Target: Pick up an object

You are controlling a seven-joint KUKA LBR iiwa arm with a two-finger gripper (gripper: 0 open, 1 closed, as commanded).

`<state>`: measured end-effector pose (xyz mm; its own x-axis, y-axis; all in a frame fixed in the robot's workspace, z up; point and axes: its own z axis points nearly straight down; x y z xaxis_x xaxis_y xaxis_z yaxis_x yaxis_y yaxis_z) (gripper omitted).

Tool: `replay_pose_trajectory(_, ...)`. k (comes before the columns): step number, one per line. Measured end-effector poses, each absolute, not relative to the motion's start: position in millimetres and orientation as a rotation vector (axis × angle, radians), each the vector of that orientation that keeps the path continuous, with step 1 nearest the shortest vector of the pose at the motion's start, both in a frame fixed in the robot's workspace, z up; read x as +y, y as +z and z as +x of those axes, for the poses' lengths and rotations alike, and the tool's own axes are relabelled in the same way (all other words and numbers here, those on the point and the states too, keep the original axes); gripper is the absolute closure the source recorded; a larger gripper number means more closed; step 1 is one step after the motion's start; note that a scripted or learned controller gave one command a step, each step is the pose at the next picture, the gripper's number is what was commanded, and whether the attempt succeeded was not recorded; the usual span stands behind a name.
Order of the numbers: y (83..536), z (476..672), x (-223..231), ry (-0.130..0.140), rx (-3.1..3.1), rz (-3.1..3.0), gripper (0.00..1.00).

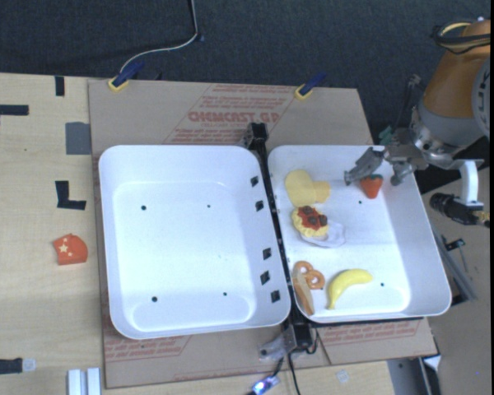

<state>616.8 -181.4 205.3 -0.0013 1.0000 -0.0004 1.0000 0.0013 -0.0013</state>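
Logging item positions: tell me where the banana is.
The banana lies in the right bin, near its front edge, just right of the pretzel and below the small pasta dish.

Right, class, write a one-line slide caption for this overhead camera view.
Robot arm's fingers hover over a small red toy in the right bin, beside toy foods including a banana.

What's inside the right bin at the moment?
The right bin holds a yellow heart shape, a red-topped pastry, a pretzel, a banana and a small red-orange piece, partly covered by the gripper.
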Motion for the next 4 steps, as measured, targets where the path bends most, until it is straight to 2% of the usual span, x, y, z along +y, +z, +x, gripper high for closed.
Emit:
replay_pose_trajectory(1,90.5,590.0,-138.3,0.000,-2.219,-2.217,0.00)
replay_pose_trajectory(2,103.9,591.1,-139.7,-0.001,-2.223,-2.219,1.00)
replay_pose_trajectory(3,188.0,634.9,-77.0,-0.005,-2.230,-2.218,1.00)
replay_pose_trajectory(4,186.3,651.2,-9.7,0.001,-2.225,-2.216,1.00)
